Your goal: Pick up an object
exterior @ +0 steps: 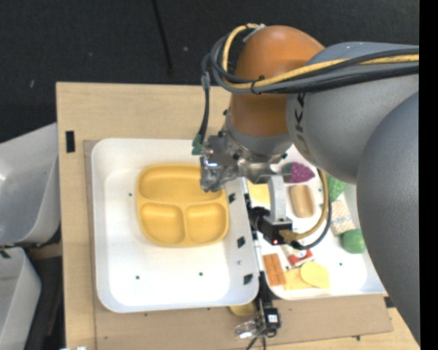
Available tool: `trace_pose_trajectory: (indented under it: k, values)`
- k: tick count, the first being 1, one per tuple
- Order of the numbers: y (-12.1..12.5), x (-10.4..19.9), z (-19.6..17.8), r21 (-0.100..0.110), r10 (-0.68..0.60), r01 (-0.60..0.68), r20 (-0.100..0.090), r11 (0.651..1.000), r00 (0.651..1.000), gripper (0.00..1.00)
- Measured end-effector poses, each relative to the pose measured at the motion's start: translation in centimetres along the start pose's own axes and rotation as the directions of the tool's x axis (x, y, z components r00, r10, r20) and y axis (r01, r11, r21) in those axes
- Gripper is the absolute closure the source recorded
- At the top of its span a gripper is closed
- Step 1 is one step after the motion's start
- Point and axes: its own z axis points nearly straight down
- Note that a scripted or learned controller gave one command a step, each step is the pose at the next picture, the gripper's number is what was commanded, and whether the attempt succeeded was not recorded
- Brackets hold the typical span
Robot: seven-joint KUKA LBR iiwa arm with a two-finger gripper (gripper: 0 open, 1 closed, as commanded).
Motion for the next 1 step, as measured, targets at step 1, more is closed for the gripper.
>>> trace_pose_trajectory:
  k: [1]
  values:
    - [-6.41,4.29,6.94,0.012,0.006,-0.006,0.004,1.0,1.0,1.0]
